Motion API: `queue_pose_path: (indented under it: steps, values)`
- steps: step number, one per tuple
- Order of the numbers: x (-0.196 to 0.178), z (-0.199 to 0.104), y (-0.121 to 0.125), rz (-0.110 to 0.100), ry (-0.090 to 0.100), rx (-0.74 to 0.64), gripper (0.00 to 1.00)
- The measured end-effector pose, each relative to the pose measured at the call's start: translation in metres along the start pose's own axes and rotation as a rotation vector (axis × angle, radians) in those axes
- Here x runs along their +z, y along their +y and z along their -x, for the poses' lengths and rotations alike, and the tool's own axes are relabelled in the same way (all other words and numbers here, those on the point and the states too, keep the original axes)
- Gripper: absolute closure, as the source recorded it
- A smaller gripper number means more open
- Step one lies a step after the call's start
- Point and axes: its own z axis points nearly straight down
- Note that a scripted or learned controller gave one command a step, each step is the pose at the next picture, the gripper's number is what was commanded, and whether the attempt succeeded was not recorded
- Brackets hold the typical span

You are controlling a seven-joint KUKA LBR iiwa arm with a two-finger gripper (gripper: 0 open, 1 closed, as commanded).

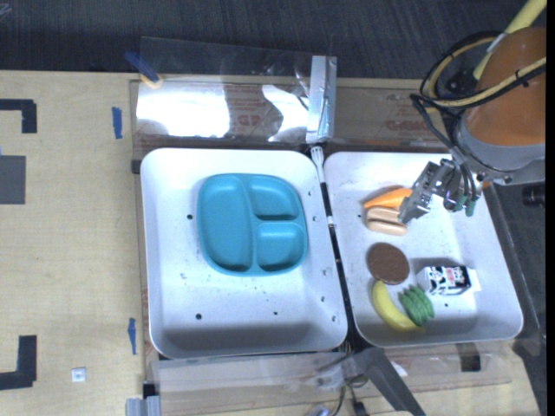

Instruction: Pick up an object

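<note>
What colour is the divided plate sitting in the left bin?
The divided plate is turquoise blue, seen clearly in the camera view against the white left bin.

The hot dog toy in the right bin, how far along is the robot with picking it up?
Done: the gripper has reached the right bin, at the hot dog toy. In hand: nothing visibly lifted; the toy rests on the bin floor. Left: grasp and lift. The banana and brown disc lie untouched.

Two bins (173,319), one blue tray (253,224), five small items (388,263).
</note>
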Motion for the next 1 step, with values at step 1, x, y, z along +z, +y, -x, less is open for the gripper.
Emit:
queue_pose_path:
  steps: [1]
  values:
    - [0.0855, 0.0173, 0.0118, -0.003, 0.005, 0.359, 1.00]
